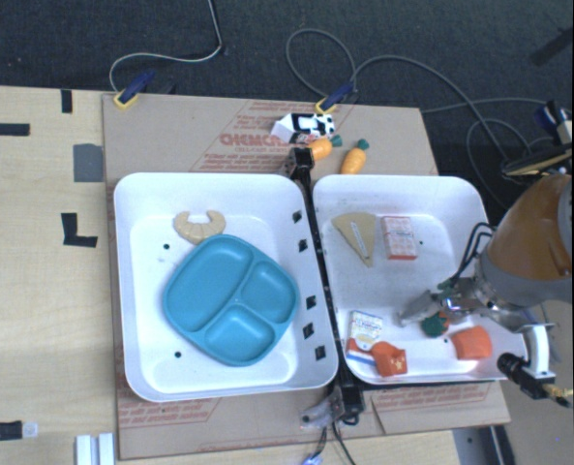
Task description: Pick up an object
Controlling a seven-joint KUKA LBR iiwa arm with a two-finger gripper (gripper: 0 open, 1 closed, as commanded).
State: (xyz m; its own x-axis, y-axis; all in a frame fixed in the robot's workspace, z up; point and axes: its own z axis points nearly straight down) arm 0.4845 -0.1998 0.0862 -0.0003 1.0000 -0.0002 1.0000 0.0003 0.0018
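My gripper (pixel 424 310) hangs low over the right bin (pixel 466 194), in its front right part, and points left. A small dark green object (pixel 432 327) lies right under its tip, and I cannot tell if the two touch. An orange-red block (pixel 471 343) lies just to the right of the green object. A red piece (pixel 390 358) and a small white carton (pixel 366 328) lie near the bin's front left. Farther back are a tan wedge (pixel 359 236) and a pink and white box (pixel 399 237).
The left bin (pixel 132 260) holds a blue divided plate (pixel 231 300) and a tan crescent (pixel 199 225). Behind the bins, on the cardboard, lie two toy carrots (pixel 353 157) and a black and white item (pixel 306 125). Cables trail across the dark floor beyond.
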